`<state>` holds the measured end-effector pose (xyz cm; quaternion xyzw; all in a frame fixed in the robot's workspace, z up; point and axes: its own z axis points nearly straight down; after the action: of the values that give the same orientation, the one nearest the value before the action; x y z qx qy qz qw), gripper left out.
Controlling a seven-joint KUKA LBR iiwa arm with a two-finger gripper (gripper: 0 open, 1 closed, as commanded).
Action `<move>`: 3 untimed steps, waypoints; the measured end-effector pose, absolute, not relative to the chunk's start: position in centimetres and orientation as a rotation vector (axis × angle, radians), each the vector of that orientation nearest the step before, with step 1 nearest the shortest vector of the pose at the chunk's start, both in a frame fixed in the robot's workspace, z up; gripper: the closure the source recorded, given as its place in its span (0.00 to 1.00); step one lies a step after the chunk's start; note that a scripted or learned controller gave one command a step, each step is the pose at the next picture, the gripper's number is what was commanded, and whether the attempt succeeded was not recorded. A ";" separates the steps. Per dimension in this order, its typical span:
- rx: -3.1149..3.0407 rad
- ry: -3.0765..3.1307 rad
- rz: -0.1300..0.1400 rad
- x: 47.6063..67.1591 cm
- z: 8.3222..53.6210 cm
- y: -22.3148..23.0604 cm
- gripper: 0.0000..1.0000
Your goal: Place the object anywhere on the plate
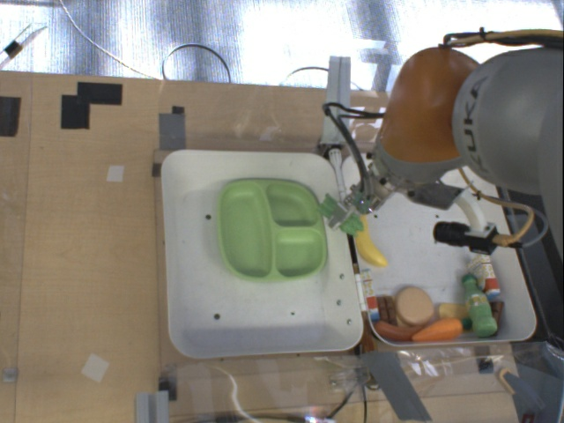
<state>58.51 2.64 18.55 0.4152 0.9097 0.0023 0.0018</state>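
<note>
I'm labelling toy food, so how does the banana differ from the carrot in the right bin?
The banana is yellow; the carrot is orange. The banana lies near the bin's left wall, just below the pincer; the carrot lies at the bin's front edge among other toys. The banana points steeply, the carrot nearly level. Both are elongated toy foods in the right bin.

1. The light is bright and even, coming from above.
2. Strong glare washes out the far floor [264,25].
3. The 2 white bins [256,324] carry only soft shadows.
4. The picture is slightly soft and grainy.
</note>
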 end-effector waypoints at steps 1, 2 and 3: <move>1.309 2.851 0.005 58.5 18.6 2.4 0.00; 1.305 2.846 0.012 58.7 19.8 2.5 1.00; 1.189 2.905 0.005 55.8 18.5 6.4 1.00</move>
<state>55.82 6.38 18.46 0.3790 0.9254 0.0016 0.0015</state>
